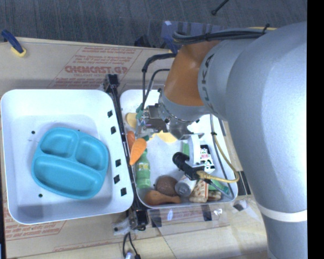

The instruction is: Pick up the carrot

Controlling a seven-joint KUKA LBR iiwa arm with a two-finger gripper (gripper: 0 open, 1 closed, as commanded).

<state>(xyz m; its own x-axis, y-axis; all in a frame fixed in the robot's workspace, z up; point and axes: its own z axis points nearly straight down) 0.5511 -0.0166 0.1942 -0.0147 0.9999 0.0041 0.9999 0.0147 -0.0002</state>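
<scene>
just one carrot [137, 150] (right bin [167, 203]), two bins.

The tool [144, 122] hangs over the right bin [227, 196], near its back left corner. The carrot [137, 150] lies just in front of the tool. The tray [70, 162] sits in the left bin [16, 107], far left of the tool.

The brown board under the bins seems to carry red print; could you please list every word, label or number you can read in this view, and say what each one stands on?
"CHEMCAST GP": large red letters on the brown board behind the left bin.
Smaller red lines above and below that: too blurred to read.
Red print on the board's lower left edge: too small to read.
Dark letters on the grey arm, beside its orange band: partly hidden, unreadable.
Small carton in the right bin: markings illegible.
</scene>
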